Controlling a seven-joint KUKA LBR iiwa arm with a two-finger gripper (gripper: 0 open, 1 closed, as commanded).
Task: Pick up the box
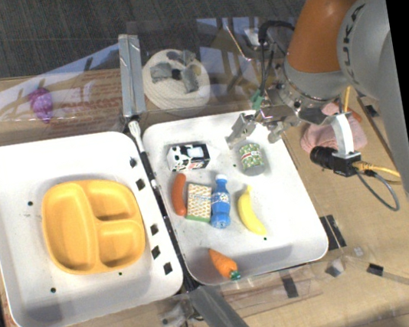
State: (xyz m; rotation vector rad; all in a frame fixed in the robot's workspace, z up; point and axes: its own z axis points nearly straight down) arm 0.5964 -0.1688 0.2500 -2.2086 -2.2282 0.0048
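- The grey arm with the orange band reached in from the upper right of the frame, and its claw (250, 132) hung over the upper right part of the right-hand shallow white bin (306, 212).
- Just below the claw stood a small clear jar with a green label (251, 158); whether the claw was apart or together could not be told.
- The task's thing, a flat green-and-tan patterned box (198, 202), lay near the middle of that bin, down and left of the claw and well apart from it, so no grasp had begun.
- The box was crowded: an orange carrot-like piece (180, 193) touched its left side and a blue bottle (220, 203) its right, which would likely make a pinch awkward.
- A yellow divided tray (94, 225) sat in the left-hand bin (26, 305).
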